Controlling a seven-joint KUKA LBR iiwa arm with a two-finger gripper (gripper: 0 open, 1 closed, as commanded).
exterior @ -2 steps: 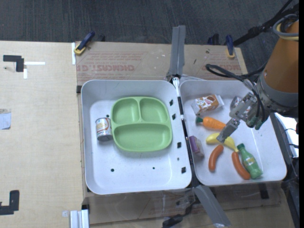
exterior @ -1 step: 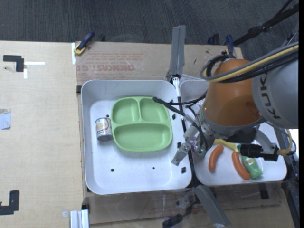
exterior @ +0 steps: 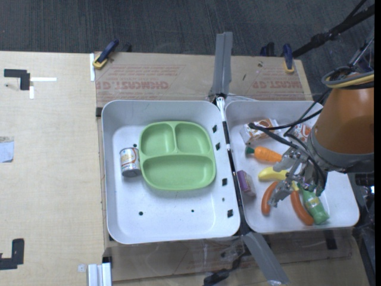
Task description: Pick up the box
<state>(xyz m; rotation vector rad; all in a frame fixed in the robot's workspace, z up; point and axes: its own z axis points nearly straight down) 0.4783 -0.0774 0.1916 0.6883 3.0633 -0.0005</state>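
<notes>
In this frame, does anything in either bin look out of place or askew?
Mildly: a small can lies tipped on its side beside the green divided plate in the left bin. Nothing looks spilled or damaged.

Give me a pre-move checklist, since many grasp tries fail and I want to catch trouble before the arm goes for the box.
1. Box in view, at the right bin's left wall: ok.
2. Gripper over the box: not ok, it sits above the orange toys.
3. Box between fingers: not ok.
4. Finger opening: cannot tell.
5. Space around box: not ok, wall close on one side.
6. Green plate clear of the path: ok.
</notes>
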